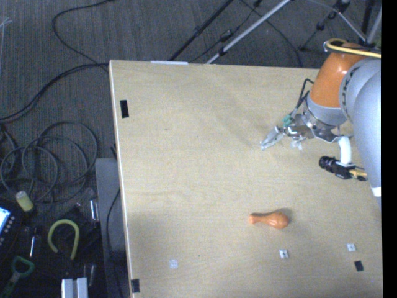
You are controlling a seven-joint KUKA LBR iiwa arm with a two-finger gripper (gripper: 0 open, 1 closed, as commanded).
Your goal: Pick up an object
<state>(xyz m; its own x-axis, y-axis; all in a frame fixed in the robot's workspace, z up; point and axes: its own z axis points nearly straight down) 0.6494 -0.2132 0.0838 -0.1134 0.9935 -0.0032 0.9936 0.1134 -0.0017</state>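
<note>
**Arm hangs well short of the lone object on the bench**

Camera view: the grey arm (363,113) with its orange band (329,79) enters from the right edge and reaches over a pale wooden bench top (198,141). Its gripper (273,140) points left and slightly down; the tips are small and blurred, so how far the claw is spread cannot be told, and nothing shows in its grasp. The one candidate for picking, an orange pear-shaped object (271,220), lies on its side on the bare wood, thin neck to the left and bulb to the right. It sits well apart from the gripper, nearer the camera and almost straight below it in the frame. A few small markers dot the board near the lower edge, and cables lie on the dark floor (56,54) to the left.

The pick looks not yet begun. The main risks from here, as a judgement: a descent at the present spot would close on bare wood; and the rounded, tapering object could roll or squirt sideways if the claw meets it off-centre or across the neck
</note>
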